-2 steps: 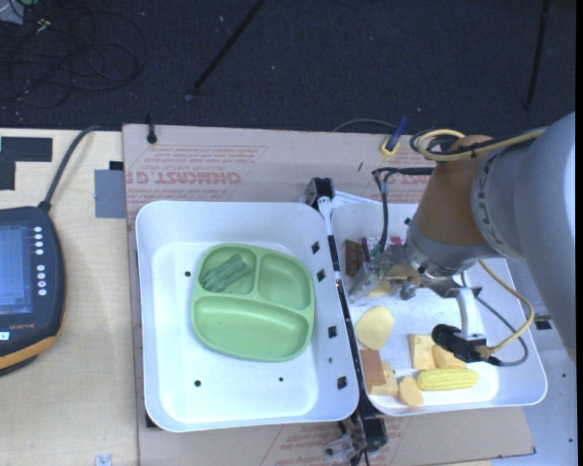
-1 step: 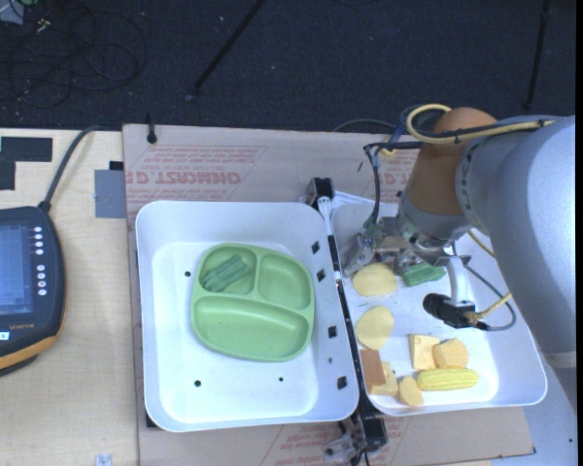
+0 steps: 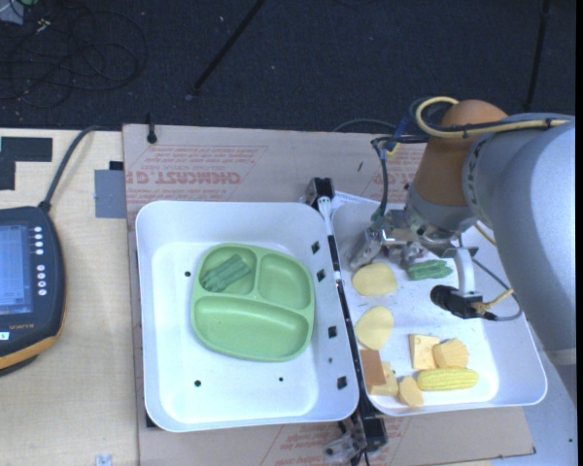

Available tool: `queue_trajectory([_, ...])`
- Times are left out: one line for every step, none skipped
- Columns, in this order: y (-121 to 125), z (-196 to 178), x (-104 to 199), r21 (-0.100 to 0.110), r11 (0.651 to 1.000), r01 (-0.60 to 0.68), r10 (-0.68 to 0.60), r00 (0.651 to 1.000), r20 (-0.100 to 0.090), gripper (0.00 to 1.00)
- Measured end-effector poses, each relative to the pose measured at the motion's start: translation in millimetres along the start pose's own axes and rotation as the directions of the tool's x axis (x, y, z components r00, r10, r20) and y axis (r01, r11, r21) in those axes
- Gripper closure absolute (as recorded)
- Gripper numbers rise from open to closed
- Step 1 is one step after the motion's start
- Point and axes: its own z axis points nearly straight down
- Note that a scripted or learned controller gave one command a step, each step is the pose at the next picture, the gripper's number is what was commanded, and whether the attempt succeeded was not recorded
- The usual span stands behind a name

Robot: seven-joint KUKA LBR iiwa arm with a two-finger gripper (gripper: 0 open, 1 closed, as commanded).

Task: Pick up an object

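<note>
Gripper (image 3: 394, 246) low in right bin (image 3: 525, 377), far end, above potato slice (image 3: 375, 280); jaw state cannot be told; green bean (image 3: 428, 270) just right

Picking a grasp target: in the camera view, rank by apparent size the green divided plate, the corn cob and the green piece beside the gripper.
1. green divided plate, by far the largest
2. corn cob
3. green piece, slightly smaller than the corn; the arm may cover part of it

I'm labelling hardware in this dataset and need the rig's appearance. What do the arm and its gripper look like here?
The arm is a thick, rounded grey body with an orange band above the wrist. A yellow cable loop sits atop the band, with a thin blue wire beside it. The gripper is a small metallic grey assembly with dark parts, over the right white bin.
</note>
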Motion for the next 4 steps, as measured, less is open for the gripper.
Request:
queue_trajectory([1.2, -0.4, -6.2, -0.009, 1.000, 0.000, 0.000, 1.000, 0.005, 0.00])
queue_trajectory([-9.1, -0.6, 8.8, -0.011, 1.000, 0.000, 0.000, 1.000, 0.008, 0.00])
queue_trajectory([1.4, -0.4, -4.9, -0.009, 1.000, 0.000, 0.000, 1.000, 0.005, 0.00])
queue_trajectory([1.1, -0.5, 1.9, -0.010, 1.000, 0.000, 0.000, 1.000, 0.008, 0.00])
